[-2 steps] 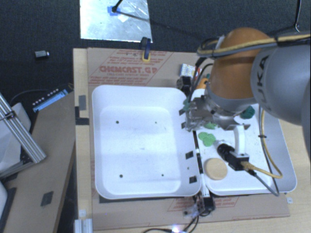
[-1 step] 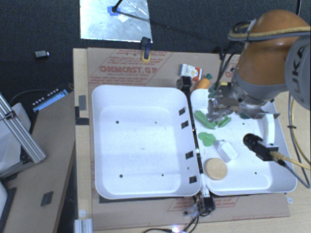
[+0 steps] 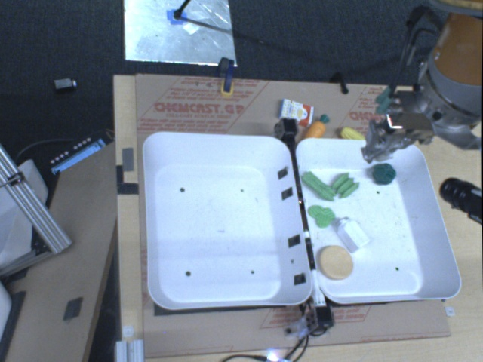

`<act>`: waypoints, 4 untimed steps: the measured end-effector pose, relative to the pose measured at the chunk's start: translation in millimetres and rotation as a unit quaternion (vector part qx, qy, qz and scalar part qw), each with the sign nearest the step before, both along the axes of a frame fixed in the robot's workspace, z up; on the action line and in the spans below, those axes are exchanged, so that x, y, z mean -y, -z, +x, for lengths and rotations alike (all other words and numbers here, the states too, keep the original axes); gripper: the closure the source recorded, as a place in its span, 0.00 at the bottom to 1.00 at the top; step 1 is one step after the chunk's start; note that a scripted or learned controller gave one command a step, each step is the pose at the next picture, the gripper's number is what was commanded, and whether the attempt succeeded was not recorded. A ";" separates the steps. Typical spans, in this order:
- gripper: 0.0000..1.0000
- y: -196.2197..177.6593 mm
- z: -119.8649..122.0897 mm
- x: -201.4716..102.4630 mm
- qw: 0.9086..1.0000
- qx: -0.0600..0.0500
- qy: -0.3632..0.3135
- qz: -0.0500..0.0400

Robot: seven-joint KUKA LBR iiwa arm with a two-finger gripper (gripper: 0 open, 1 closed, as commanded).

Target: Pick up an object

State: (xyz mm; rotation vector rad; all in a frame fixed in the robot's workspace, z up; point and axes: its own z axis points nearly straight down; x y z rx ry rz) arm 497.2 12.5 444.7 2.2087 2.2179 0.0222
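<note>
Red lettering reading "CHEMCAST GP" is printed across the brown cardboard sheet (image 3: 204,100) laid on the worktop (image 3: 83,202), upside down as seen from the camera; similar red print is partly visible near the sheet's right end and along its lower edge, too cut off to be read. 2 shallow white bins of smooth, glossy plastic with rounded corners are set side by side on it. In the right bin (image 3: 423,270) are found a dark green, bumpy, rounded object (image 3: 383,174), a cluster of elongated green pod-like pieces (image 3: 330,185), a flat green leaf-shaped piece (image 3: 321,216), a small white bottle (image 3: 351,234) lying tilted, and a flat tan disc (image 3: 336,262). The left bin (image 3: 219,217) is marked with a few small dark dots. Beyond the bins, a small white and red packet (image 3: 295,111), an orange carrot-like piece (image 3: 316,129) and a yellow piece (image 3: 351,134) are seen on the cardboard. The tool (image 3: 375,151) is held over the right bin's far edge, just beside the dark green object; whether its metal fingers are spread or pressed together cannot be told.
</note>
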 end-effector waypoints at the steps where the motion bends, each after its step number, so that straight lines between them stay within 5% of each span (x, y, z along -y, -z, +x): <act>1: 1.00 -18.5 54.5 -16.6 1.000 -0.005 -0.001 -0.001; 3: 1.00 4.0 74.8 170.6 1.000 -0.008 0.005 -0.002; 4: 1.00 -23.2 119.2 152.3 1.000 -0.005 -0.001 -0.002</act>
